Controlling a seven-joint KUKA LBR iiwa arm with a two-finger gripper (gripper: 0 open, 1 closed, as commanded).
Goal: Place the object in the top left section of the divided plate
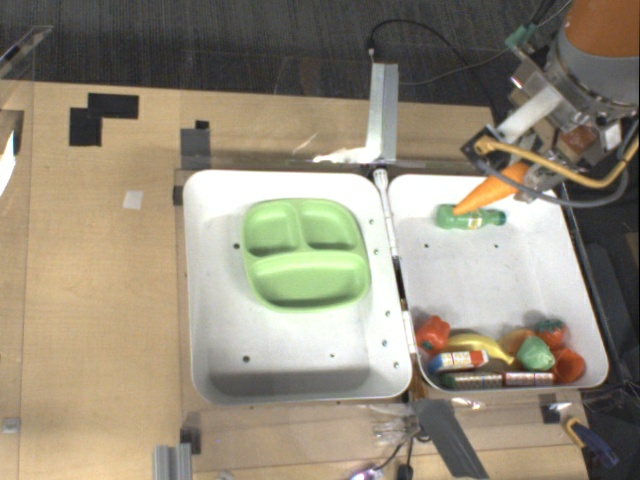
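Note:
A green divided plate lies in the left bin, with two small sections on its far side and one large section on its near side. An orange toy carrot hangs at a slant over the far part of the right bin, its tip pointing down and left. My gripper is shut on the carrot's thick end, to the right of the plate and well apart from it. Under the carrot's tip a green object lies on the bin floor.
Several toy foods crowd the near edge of the right bin: a red tomato, a banana, a green pepper and others. A metal post stands behind the wall between the bins. Cables hang by the arm.

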